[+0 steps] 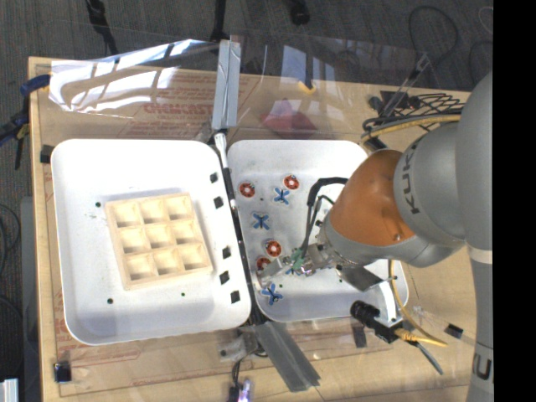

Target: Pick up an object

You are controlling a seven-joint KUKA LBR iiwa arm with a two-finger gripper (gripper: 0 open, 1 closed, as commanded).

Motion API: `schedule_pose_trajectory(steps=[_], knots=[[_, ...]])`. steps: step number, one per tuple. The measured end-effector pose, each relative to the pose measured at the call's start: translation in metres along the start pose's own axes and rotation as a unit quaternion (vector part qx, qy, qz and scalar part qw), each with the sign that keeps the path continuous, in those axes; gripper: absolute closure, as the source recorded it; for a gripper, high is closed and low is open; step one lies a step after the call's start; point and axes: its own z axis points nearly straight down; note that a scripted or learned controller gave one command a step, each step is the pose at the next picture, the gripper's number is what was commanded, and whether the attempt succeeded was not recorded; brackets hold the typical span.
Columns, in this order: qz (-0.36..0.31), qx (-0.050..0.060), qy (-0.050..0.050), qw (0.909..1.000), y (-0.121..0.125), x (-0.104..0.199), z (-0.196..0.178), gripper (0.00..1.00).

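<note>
**Gripper lowered into the right bin**

The gripper (295, 264) is seen low in the right bin (335, 153), beside a red ring (272, 247) and blue cross (270, 292) toward 9 o'clock. A wooden grid tray (157, 239) is seen in the left bin (84, 166).

Grey arm (435, 191) bent low, end effector (295, 263) down — wrist tilted

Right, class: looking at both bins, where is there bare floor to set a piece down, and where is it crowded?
Left bin: bare floor borders the wooden grid tray all round, widest along its left and bottom walls. Right bin: crowded. Red rings and blue crosses dot its left half, and the arm covers its right.
</note>
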Motion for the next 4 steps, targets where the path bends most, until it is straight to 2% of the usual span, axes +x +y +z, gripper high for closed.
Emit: schedule_pose_trajectory(steps=[1, 2, 3, 4], knots=[[-0.001, -0.003, -0.004, 1.0000, 0.064, 0.006, -0.002, 0.00], [-0.004, -0.001, -0.002, 1.0000, 0.064, 0.007, -0.011, 1.00], [-0.004, -0.001, -0.002, 1.0000, 0.064, 0.007, -0.011, 0.00], [0.032, -0.002, -0.002, 0.9995, 0.135, -0.012, -0.002, 0.00]])
